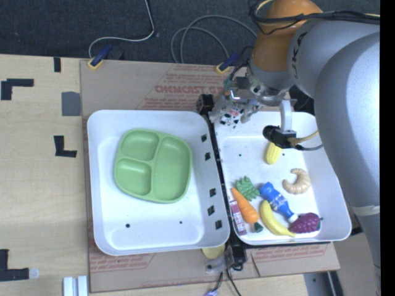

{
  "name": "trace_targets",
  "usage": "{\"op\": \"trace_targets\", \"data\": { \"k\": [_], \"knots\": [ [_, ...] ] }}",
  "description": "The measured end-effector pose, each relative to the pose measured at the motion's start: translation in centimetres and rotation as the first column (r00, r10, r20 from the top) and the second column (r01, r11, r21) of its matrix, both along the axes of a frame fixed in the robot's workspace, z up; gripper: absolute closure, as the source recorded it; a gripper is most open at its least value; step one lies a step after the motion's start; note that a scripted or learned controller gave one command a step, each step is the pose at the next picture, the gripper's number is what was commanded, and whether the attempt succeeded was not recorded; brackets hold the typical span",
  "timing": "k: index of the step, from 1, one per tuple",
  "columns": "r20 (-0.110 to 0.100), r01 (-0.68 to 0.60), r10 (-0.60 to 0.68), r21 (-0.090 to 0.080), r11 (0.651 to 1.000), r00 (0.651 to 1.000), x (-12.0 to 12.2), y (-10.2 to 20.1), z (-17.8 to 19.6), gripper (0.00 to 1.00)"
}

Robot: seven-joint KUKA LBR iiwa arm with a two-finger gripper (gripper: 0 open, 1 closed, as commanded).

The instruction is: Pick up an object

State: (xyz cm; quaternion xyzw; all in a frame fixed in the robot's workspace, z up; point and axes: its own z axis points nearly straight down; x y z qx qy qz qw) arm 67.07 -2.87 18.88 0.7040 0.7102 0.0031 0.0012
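Observation:
The right bin (321, 165) holds several toy foods. A small yellow piece (272, 153) lies near the back, and a croissant (297, 181) lies at mid-right. Toward the front are a blue bottle (276, 201), a banana (273, 219), purple grapes (305, 222), a carrot (246, 208) with a green top (245, 187), and a red and white packet (237, 217). My gripper (234, 112) hangs over the bin's back left corner, apart from all of them. Its tip is small and cluttered here.
The left bin (102, 165) carries a green divided plate (153, 165). A black-clipped ridge (213, 165) parts the two bins. The arm's grey body (345, 85) covers the right bin's back right side. Cables (197, 32) lie behind the bins.

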Motion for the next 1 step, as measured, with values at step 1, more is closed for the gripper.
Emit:
{"op": "trace_targets", "data": {
  "k": [1],
  "knots": [
    [-0.013,0.005,-0.005,-0.002,1.000,1.000,-4.64,3.04,-0.71,1.00]
  ]
}}
